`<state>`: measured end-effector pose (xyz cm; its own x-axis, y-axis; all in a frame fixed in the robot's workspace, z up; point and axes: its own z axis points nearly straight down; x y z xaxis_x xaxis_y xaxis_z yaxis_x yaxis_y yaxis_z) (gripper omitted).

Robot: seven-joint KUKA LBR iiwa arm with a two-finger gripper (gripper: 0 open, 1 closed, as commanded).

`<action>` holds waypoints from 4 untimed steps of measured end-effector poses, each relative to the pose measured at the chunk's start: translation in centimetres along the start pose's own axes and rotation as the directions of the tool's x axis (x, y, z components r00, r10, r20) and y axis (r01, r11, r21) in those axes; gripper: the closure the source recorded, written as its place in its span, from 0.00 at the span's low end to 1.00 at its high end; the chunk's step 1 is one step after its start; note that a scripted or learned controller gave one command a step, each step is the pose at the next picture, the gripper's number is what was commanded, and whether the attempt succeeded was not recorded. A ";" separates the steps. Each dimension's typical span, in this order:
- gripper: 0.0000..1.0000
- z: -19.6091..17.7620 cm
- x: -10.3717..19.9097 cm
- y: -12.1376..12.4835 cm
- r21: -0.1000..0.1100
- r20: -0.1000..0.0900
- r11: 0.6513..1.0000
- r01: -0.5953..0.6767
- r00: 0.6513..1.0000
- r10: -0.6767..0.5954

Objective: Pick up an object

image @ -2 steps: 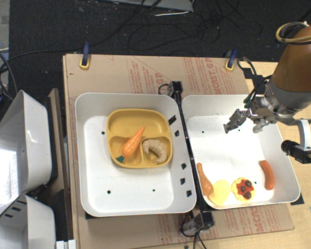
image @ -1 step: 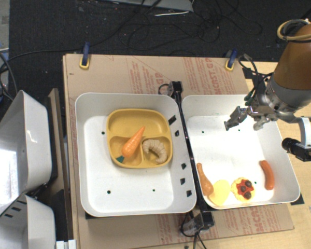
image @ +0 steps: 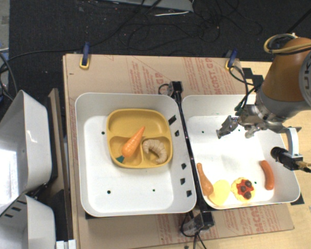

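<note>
Carrot (image: 133, 142) and shrimp (image: 156, 150) lie in the yellow plate (image: 119, 121); sausage (image: 268, 174) lies in right bin (image: 207, 107).

Bench, bins and cables around the work area

Two shallow white plastic bins (image: 93, 154) (image: 280, 196) stand side by side on a brown cardboard sheet (image: 140, 71), which two yellow clamps (image: 84, 61) (image: 230, 62) hold at its far edge. Black cables (image: 119, 25) lie on the dark floor behind, and white plastic tubs (image: 18, 139) stand at the left.

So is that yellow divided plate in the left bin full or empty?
Partly filled. The yellow divided plate holds a toy carrot across its lower left section and a shrimp in the lower right one; its top section is bare.
</note>
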<state>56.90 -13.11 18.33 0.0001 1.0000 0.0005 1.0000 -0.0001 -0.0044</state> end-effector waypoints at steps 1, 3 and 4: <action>0.00 5.9 0.1 0.8 0.000 0.000 1.000 0.000 1.000 0.000; 1.00 8.1 0.2 0.9 -0.004 0.001 1.000 -0.001 1.000 0.001; 1.00 3.2 0.7 0.1 -0.007 0.001 1.000 0.002 1.000 -0.002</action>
<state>56.95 -12.40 15.14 -0.0017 1.0000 -0.0004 1.0000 0.0017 0.0024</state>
